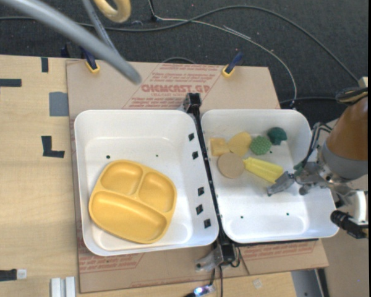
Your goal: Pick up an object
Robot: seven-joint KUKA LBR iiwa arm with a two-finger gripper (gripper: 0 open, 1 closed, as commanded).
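Note:
The right bin (pixel 297 224) holds several toy foods in its far half. There are two pale yellow chunks (pixel 230 145), a tan round disc (pixel 230 165), a bumpy green piece (pixel 260 145), a dark teal piece (pixel 276 135) and a long yellow piece (pixel 263 169). My gripper (pixel 288 189) is low over the right bin's right side, just right of the long yellow piece's near end. It is open with nothing between its fingers. The grey and orange arm (pixel 349 144) rises behind it at the right edge.
The left bin (pixel 86 135) holds a yellow divided plate (pixel 133 200) in its near half. A black divider (pixel 201 166) separates the bins. Both sit on a cardboard sheet (pixel 173 85) held by clamps. Cables cross the dark floor behind, and a grey hose (pixel 62 20) passes overhead at top left.

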